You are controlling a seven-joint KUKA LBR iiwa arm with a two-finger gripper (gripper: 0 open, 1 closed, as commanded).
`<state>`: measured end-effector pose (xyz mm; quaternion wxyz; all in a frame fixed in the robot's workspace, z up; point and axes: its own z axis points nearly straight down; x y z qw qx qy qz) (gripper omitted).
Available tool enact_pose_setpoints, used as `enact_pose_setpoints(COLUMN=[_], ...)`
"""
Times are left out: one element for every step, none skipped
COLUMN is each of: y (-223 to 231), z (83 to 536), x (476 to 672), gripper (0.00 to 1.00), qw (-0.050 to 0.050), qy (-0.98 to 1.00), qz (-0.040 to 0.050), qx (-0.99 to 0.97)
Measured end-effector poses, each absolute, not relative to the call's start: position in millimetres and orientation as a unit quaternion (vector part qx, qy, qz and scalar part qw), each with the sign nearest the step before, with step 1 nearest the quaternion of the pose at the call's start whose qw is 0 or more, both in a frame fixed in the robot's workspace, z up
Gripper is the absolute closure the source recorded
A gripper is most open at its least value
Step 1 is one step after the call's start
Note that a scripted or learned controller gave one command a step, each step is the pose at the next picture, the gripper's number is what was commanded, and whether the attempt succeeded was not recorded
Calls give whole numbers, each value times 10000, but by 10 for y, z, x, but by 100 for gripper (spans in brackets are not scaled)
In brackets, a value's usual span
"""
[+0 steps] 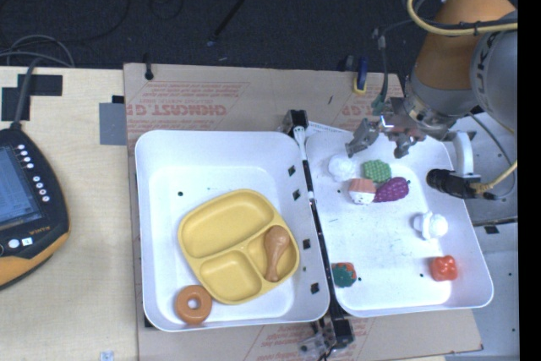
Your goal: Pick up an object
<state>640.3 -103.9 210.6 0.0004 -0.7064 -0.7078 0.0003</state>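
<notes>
A cluster of small toys lies in the upper part of the right bin [473, 266], right of frame centre: a green piece [377, 171], a purple grape bunch [391, 190] with its long axis running left-right, and a red-and-white piece [362, 191]. The claw [382, 143] hangs released just above and slightly right of them, so the next reach is likely down-frame.

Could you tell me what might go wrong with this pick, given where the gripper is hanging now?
1. The gripper hangs open above a tight cluster: green piece, purple piece and small cake touch, so closing may nudge or pinch two.
2. The white ball sits near the bin divider; it could roll away if bumped.
</notes>
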Motion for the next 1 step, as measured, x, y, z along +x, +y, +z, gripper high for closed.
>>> enact_pose_setpoints(y=[-1042], z=[2205], x=[6404], gripper=[100], qw=[10], qy=[-7080], qz=[3], qx=[-7062])
